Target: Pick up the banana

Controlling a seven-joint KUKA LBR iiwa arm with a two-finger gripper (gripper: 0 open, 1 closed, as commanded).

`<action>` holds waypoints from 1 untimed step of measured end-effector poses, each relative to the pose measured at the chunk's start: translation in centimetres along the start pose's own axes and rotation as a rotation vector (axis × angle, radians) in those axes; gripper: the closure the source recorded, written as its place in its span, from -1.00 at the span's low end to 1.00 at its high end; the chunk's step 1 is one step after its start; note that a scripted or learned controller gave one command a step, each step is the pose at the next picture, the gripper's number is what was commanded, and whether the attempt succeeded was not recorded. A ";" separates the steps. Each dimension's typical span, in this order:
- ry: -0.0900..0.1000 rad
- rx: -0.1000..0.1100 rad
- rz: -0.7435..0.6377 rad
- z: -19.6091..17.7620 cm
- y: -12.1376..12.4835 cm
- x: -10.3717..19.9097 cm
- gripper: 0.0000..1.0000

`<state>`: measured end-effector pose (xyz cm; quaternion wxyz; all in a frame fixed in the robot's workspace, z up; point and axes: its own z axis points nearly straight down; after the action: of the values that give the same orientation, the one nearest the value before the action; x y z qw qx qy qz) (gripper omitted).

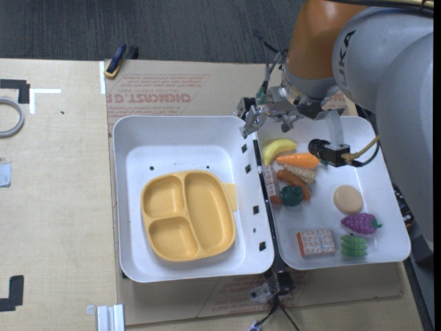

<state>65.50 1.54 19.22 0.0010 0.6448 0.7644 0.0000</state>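
Looking down on two shallow white plastic bins side by side on a cardboard sheet. Left bin (pixel 131 205) holds a glossy yellow three-compartment plate (pixel 187 214), rounded corners. Right bin (pixel 386 185) holds small toy foods: curved smooth yellow banana (pixel 278 148) at the bin's upper left, close to the divider between the bins; matte orange carrot (pixel 300 161) touching it on the right; a dark green lumpy piece (pixel 292 195); a tan round bun (pixel 348 199); bumpy purple grapes (pixel 360 222); a green ribbed item (pixel 354 245); a flat printed box (pixel 315 242). Grey arm with orange band comes in from the right. Gripper (pixel 275 112) is metal, cluttered with cables, sits over the right bin's top edge, just above the banana, not touching it. Nothing visible between the fingers; opening width cannot be judged from this angle.
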 end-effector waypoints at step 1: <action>0.001 0.003 -0.029 0.0 -2.7 -2.8 -1.00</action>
<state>63.34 -1.65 19.22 -0.0003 0.6337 0.7736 -0.0007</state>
